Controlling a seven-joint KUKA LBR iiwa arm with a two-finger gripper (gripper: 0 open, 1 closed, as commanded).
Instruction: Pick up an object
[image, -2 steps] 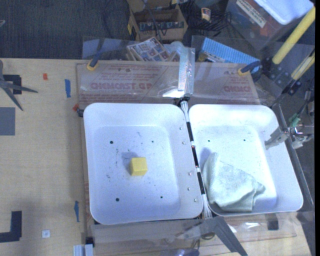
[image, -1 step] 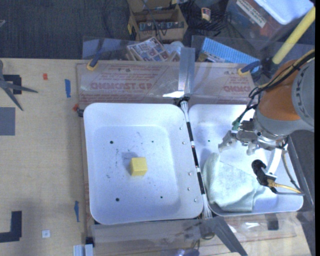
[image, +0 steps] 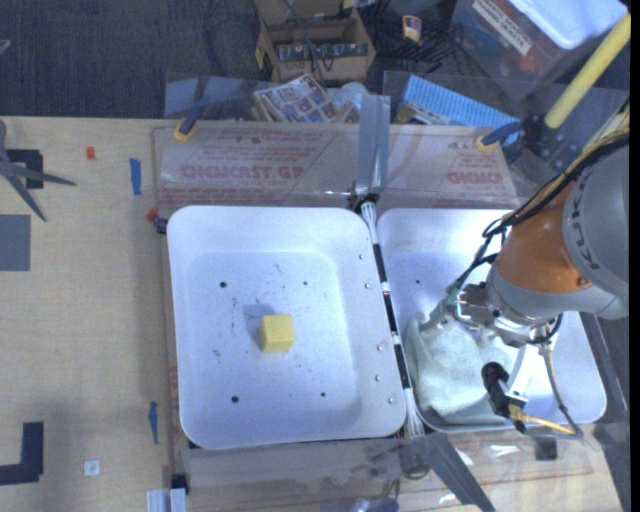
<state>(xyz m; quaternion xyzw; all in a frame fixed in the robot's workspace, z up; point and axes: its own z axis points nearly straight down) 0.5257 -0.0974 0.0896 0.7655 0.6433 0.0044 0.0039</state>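
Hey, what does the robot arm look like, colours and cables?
The arm is grey with an orange band above the wrist. Dark cables run along it, and thin wires loop near the metal gripper.

Left bin (image: 200, 300): white moulded plastic, smooth and faintly glossy, flecked with dark scuffs. Right bin (image: 420, 240): same white plastic, sheen brighter along far wall. Yellow block (image: 278, 333): matt, foam-like faces. Surface (image: 80, 300): pale wood-look board, matt. Clear plastic sheet (image: 260, 165) behind bins: glossy, printed in faded red. Arm (image: 600, 230): smooth grey casing with satin finish; orange band (image: 535, 262), smooth and semi-glossy. Pincer (image: 470, 345): dull grey metal body, black rubbery cable alongside.
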